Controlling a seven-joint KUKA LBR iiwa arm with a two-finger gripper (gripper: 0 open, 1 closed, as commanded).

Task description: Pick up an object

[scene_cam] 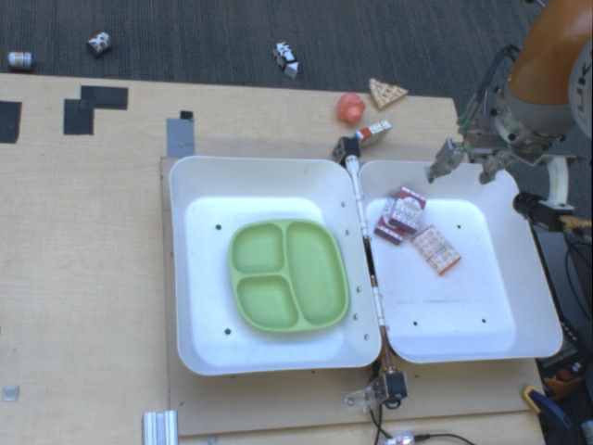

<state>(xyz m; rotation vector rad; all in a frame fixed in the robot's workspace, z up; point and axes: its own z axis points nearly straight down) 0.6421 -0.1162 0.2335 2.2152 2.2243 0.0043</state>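
Note:
Two small flat packets lie in the right bin (pixel 463 336): a dark red and white one (pixel 401 214) near its back left, and a tan and red one (pixel 435 249) just in front of it. My gripper (pixel 466 168) hangs over the bin's back right rim, above and to the right of both packets. Its two fingers are spread apart, with nothing between them.
The left bin (pixel 199 276) holds a green divided plate (pixel 287 274). Behind the bins lie a red ball (pixel 350 108), a pizza-slice toy (pixel 387 92) and a small tube (pixel 374 132). Small items are scattered on the dark floor beyond the bench.

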